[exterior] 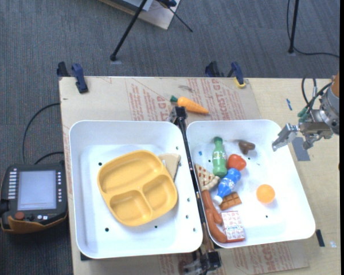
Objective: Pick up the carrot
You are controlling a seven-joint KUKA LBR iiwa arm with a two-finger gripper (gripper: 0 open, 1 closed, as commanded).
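Carrot (190, 103) lies on the bench behind the bins, fully visible.

The arm reaches in from the right, its end effector (295, 140) hanging low with nothing between its spread fingers.

Dark grey carpet floor (28, 33) surrounds a cardboard-topped surface (264, 99). Blue clamps (79, 77) grip its far edge. Black tripod legs (129, 30) stand beyond; a teach pendant (33, 198) lies left.

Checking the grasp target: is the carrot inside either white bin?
No. The carrot lies on the bare bench just behind the two bins, near the top of the seam between them.
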